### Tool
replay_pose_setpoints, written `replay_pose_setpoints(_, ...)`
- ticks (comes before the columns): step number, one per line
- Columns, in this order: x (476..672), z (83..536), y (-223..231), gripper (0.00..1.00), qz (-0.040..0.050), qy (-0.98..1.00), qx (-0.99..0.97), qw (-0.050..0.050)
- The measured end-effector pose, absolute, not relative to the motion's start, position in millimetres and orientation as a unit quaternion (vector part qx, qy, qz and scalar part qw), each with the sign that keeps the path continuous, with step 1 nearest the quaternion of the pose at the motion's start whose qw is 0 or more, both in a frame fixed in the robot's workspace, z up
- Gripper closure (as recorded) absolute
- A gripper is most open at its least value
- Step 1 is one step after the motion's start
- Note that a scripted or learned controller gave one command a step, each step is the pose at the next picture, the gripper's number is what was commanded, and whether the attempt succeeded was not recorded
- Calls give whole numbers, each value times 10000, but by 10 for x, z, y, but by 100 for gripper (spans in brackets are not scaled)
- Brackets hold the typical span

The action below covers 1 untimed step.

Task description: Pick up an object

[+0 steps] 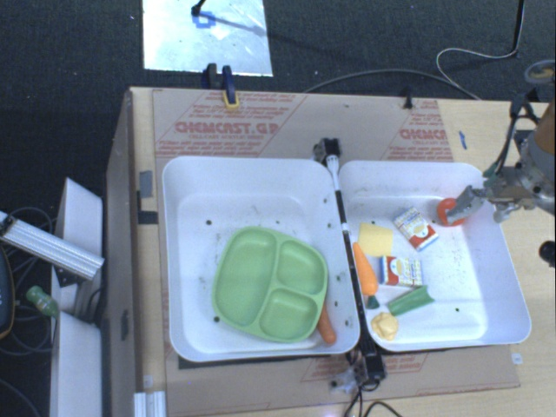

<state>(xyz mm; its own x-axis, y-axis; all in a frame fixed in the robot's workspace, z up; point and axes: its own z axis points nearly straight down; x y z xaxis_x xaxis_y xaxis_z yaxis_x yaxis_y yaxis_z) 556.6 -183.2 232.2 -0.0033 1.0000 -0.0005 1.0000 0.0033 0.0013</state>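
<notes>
Two white bins sit side by side on the surface. Over the right bin, the gripper hangs just beside a small red object, which lies at its left tip; whether it grips the object I cannot tell.

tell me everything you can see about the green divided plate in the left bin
The pale green plastic divided plate has rounded corners and three compartments: one long section on its left side and two smaller ones on its right. It lies flat, right way up and turned at a slight angle, in the lower middle of the left shallow white bin. An orange carrot-like piece lies against its lower right edge. Nothing sits in its compartments.
</notes>
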Motion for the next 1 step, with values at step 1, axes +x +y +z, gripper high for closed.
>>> replay_pose_setpoints(1,5607,844,-1859,0,5,7076,7067,11)
